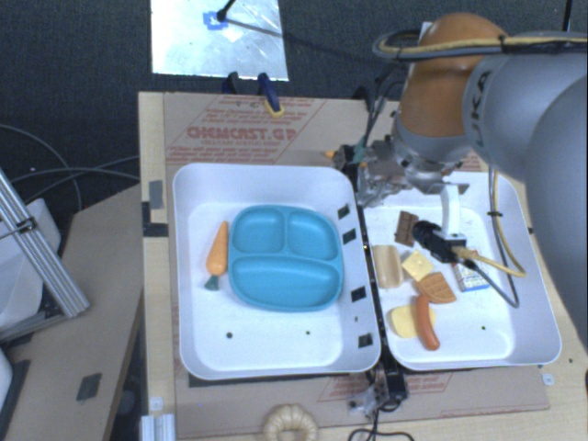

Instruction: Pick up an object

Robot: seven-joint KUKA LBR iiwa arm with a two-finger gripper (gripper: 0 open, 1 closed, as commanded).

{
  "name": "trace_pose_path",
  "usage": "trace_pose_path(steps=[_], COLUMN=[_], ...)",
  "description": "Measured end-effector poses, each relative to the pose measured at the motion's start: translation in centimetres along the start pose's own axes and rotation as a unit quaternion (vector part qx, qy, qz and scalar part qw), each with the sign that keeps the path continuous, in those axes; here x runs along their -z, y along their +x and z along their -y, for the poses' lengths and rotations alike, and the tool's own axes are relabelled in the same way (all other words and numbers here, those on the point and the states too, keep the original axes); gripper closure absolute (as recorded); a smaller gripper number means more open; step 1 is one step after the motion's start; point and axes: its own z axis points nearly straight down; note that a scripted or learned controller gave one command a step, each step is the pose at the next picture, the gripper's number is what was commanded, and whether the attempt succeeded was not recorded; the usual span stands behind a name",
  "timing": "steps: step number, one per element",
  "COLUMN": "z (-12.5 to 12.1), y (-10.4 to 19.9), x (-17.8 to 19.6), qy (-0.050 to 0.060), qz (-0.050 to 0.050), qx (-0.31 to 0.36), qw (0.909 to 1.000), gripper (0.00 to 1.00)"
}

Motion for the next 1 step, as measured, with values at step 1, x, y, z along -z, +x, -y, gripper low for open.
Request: trace_pose_path(steps=[1], z=[-0.05], y=[2.14], x=[0.40], qy=[-0.001], qz=[-0.001], qx=[0.003], qw=[1.0000], gripper=[1.00])
